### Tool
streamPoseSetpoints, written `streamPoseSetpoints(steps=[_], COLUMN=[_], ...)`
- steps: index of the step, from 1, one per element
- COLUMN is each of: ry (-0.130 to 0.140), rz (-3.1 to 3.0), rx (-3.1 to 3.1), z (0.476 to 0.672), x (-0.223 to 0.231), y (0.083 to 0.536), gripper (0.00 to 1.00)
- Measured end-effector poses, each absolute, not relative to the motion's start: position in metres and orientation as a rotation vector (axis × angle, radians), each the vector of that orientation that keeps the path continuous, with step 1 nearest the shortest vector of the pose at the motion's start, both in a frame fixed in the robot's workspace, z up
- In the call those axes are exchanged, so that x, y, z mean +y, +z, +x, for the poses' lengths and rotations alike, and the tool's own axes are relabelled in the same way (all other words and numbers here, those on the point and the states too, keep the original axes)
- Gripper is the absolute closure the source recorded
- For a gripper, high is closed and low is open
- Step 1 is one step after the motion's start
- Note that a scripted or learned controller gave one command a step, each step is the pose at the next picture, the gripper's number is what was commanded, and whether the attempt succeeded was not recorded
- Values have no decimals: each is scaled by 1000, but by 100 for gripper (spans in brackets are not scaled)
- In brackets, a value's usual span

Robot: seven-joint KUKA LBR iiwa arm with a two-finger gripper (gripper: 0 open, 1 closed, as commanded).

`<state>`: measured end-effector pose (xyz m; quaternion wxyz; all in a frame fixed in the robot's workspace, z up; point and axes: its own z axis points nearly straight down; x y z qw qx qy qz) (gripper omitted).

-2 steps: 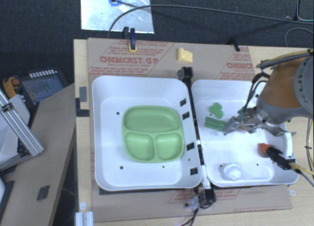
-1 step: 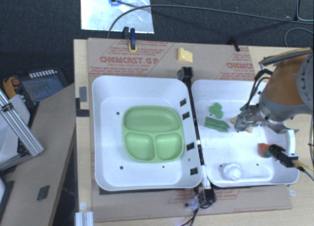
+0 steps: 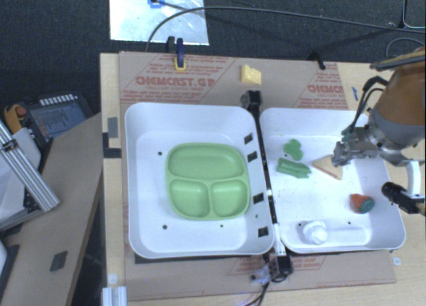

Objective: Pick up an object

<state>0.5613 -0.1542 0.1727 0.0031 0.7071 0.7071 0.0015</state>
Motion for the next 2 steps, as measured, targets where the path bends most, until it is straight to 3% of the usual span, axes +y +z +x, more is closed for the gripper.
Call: streamPoseSetpoints(steps=[2], ry=[4], rz=[2214], rx=[2223], z=[566], x=[-146], y=[274], gripper=[100])
